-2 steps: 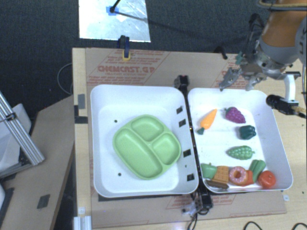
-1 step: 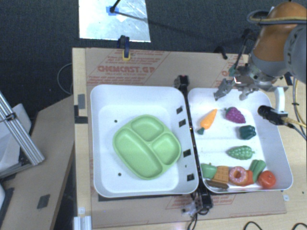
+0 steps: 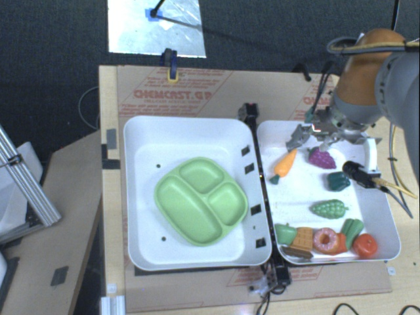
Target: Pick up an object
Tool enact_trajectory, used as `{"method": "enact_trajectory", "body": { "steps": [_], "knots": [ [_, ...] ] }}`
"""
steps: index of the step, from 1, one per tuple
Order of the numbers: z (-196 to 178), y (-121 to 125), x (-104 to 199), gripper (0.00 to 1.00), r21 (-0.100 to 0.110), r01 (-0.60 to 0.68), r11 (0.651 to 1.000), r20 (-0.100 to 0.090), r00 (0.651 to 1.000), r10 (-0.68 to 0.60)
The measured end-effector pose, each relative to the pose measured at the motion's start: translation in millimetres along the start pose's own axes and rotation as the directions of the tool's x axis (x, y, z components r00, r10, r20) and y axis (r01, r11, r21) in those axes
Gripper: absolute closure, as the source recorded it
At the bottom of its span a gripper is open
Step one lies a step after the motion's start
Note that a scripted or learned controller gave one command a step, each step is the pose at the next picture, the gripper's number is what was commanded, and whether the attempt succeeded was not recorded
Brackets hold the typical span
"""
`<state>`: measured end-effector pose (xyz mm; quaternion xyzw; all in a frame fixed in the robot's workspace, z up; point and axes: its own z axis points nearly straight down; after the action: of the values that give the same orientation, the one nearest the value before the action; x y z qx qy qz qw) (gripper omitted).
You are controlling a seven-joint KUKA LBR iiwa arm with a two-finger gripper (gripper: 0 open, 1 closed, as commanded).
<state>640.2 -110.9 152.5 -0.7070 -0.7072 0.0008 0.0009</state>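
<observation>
Toys fill the right bin [image 3: 387, 225], which sits beside the left bin [image 3: 138, 176] on a brown board tabletop [image 3: 197, 90] printed with red lettering. Dark carpet surrounds it, with a shiny foil sheet [image 3: 156, 18] on the floor at the far side and a yellow clamp [image 3: 172, 65] on the far edge of the tabletop.

The grey arm [image 3: 394, 77] reaches in from the right, its orange band bulging above the wrist, and bends down over the far end of the right bin. Its end effector [image 3: 310, 136] hangs above a purple grape bunch [image 3: 322, 157] and just right of an orange carrot [image 3: 285, 164]; I cannot tell whether it is released or clenched.

A smooth, pale green plate [image 3: 200, 201] with three compartments lies in the left bin. Nearer in the right bin lie a dark teal lump [image 3: 338, 181], a knobbly green cob [image 3: 329, 209], a pink glazed doughnut [image 3: 326, 240], a tan waffle [image 3: 302, 240] and a round red tomato [image 3: 365, 244], all glossy plastic.
</observation>
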Motion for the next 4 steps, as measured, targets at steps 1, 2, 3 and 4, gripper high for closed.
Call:
{"method": "enact_trajectory", "body": {
  "steps": [1, 2, 3, 4],
  "knots": [
    [55, -10, 2, 0.0, 0.001, 0.001, 1.0, 0.0, 1.0, -0.001],
    [68, -9, 2, 0.0, -0.002, 0.0, 1.0, 0.0, 1.0, 0.0],
    [56, -8, 2, 1.0, -0.007, 0.0, 1.0, 0.0, 1.0, 0.0],
    [12, -6, 3, 1.0, -0.008, 0.004, 1.0, 0.001, 1.0, -0.003]
  ]
}}
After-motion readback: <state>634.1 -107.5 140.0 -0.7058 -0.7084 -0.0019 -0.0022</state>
